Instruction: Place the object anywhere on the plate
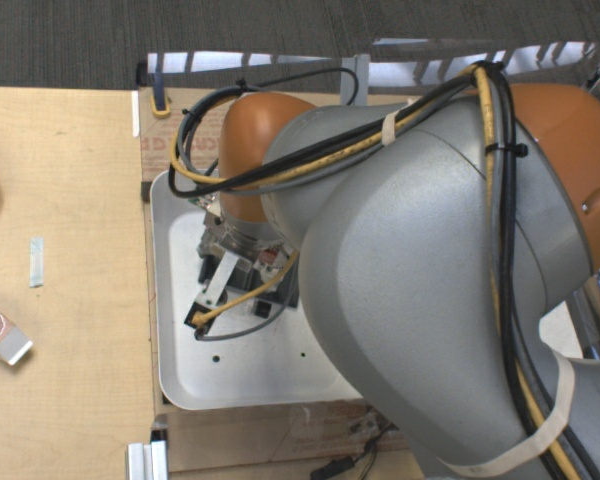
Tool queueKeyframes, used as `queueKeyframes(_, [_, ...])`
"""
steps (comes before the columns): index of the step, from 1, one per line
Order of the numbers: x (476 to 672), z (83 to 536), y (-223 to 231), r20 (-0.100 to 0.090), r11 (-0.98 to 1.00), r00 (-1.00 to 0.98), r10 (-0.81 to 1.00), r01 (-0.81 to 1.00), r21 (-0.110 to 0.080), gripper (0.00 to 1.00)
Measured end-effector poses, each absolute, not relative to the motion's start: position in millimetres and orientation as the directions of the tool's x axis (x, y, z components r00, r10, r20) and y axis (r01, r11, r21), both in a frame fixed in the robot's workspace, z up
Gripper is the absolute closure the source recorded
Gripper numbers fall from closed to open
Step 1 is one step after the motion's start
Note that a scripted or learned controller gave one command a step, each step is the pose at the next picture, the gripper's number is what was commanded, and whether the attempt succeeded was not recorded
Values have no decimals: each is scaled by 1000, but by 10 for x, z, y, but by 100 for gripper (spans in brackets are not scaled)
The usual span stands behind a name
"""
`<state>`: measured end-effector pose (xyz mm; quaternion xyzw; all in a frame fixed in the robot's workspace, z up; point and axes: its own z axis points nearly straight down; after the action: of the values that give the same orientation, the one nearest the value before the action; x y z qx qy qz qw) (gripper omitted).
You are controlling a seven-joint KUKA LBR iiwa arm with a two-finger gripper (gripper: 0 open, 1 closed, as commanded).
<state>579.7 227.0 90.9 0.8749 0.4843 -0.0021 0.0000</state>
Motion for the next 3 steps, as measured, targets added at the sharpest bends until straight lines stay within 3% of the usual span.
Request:
queueKeyframes(1, [6541,925,2273,-1,-460,460,888,888,1,0])
queueKeyframes(2, [6591,915,2047,-1,217,-217,976,976,-2,0])
queueKeyframes(3, [5906,1160,2183,-3,-182,182,983,983,-3,0])
